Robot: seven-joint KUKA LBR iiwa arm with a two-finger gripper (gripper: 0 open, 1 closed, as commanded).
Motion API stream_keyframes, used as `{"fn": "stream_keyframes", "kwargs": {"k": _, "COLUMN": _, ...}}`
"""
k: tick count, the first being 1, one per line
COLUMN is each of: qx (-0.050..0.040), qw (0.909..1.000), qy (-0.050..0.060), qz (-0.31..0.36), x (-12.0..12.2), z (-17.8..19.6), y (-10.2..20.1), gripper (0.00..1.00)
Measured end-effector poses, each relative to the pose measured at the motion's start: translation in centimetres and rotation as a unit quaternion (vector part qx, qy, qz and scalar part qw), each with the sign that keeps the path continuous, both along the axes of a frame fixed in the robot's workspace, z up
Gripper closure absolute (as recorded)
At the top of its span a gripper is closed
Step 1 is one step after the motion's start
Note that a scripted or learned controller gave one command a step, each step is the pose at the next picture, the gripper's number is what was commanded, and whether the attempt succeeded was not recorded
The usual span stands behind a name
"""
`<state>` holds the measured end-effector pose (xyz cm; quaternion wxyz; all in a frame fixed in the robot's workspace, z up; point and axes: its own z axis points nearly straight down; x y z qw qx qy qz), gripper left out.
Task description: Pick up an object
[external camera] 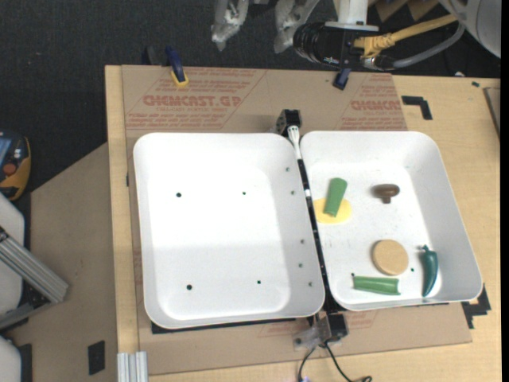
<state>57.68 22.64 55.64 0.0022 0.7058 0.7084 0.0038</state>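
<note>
green cylinder well below gripper, seemingly open

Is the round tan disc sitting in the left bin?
No, the round tan disc lies in the right bin, near the green pepper and a green cylinder.

Both bins look like smooth, faintly glossy white plastic. The worktop is matt brown board with red print. The disc looks like pale wood; the pepper is glossy.
</note>
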Motion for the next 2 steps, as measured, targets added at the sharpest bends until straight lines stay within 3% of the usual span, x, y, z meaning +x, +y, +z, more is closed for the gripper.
{"fn": "stream_keyframes", "kwargs": {"k": 1, "qx": 0.0007, "qw": 1.0000, "qy": -0.002, "qz": 0.001, "x": 0.01, "z": 1.11, "y": 0.09, "gripper": 1.00}}
{"fn": "stream_keyframes", "kwargs": {"k": 2, "qx": 0.0003, "qw": 1.0000, "qy": -0.002, "qz": 0.001, "x": 0.01, "z": 1.06, "y": 0.08, "gripper": 0.00}}
